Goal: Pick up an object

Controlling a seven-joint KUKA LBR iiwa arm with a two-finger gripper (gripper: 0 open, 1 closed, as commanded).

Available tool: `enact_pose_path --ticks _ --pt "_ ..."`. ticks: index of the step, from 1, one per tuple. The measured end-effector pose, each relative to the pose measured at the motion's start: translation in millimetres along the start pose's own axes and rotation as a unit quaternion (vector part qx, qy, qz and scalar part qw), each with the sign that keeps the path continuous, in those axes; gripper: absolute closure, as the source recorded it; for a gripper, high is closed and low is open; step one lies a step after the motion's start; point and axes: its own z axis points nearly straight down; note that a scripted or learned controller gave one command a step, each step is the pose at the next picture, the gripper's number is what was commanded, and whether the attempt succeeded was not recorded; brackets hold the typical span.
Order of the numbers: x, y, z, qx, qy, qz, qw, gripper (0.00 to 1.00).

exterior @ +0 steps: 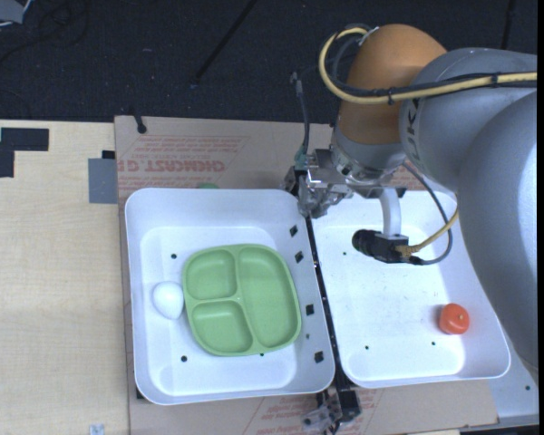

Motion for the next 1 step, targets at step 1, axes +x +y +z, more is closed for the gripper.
enact_pose_path --ticks 1 --pt "60.0 -1.1 -10.4 0.001 0.0 -0.001 1.0 1.0"
